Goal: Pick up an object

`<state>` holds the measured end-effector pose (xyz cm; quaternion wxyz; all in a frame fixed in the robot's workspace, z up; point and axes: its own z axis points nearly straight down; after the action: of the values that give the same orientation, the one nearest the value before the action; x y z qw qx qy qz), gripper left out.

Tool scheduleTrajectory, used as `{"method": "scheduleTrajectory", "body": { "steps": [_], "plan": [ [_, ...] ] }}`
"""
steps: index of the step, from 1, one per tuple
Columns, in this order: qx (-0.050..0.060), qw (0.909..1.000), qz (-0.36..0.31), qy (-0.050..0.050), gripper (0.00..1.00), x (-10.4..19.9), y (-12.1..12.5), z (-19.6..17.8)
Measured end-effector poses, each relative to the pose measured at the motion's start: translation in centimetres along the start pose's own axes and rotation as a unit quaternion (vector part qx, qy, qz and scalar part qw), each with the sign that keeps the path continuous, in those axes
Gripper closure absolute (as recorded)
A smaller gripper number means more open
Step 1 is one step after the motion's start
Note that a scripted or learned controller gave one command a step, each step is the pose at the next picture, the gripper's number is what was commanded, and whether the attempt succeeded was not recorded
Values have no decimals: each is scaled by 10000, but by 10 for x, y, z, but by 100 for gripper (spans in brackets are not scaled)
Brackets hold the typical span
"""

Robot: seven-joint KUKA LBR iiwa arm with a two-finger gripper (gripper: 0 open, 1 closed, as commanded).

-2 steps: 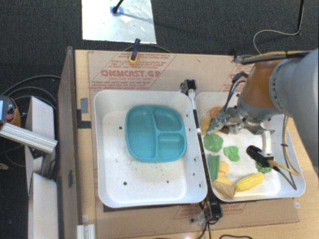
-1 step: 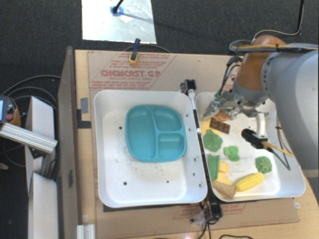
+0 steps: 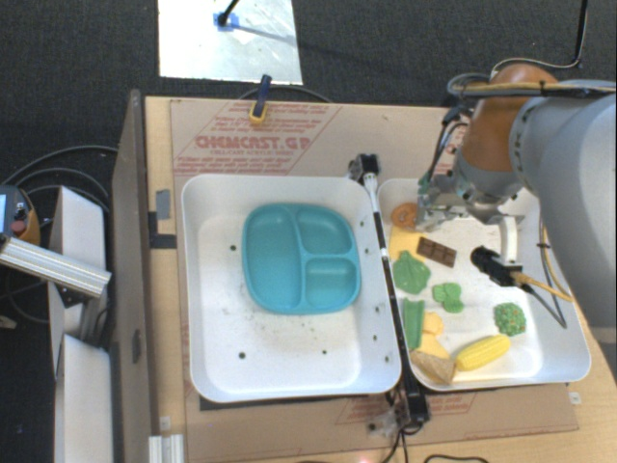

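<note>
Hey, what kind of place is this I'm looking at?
Probably a robotics lab: a grey arm reaches over two white bins, one holding a teal divided plate, the other toy food like corn.

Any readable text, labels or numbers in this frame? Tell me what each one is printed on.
"CHEMCAST GP": large red print, seen upside down, on the brown board under the bins.
Smaller red lines around it: too small to read.
Red print on the board's front edge: too blurred to read.

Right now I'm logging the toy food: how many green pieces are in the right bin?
4. A leafy one mid-left, a small floret beside it, a long pod below, and a broccoli at right. The arm may hide others.
</note>
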<state>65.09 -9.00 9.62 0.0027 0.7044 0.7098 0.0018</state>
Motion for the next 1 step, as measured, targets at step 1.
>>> {"method": "scheduleTrajectory", "body": {
  "steps": [1],
  "plan": [
    [3,10000,-6,-3,0,0,0,0]
  ]
}}
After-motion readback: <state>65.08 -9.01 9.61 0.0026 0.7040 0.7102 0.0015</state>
